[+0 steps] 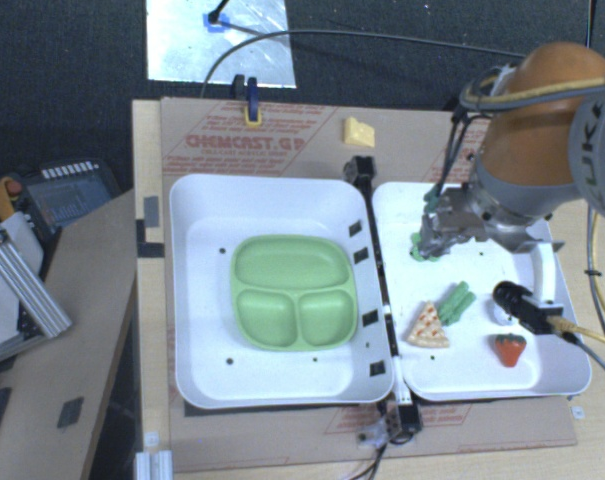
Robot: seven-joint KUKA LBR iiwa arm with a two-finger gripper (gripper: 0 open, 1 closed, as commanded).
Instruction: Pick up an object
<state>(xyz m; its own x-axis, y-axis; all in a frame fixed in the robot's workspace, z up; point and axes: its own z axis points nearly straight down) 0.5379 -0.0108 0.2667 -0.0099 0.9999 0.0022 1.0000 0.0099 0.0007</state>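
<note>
My gripper (431,240) is low over the back left part of the right bin (572,373). A small dark green thing (419,251) shows right at its tip, mostly hidden by it. Nearer the front of the same bin lie a green bean-like piece (455,302), a toy pizza slice (428,327) and a red strawberry (509,349). The arm's orange band (552,98) hangs over the back right of that bin.
The left bin (197,298) holds a pale green divided plate (290,290). A yellow wedge (359,131) lies on the cardboard behind the bins. A blue and yellow clamp (250,101) sits at the cardboard's back edge.
</note>
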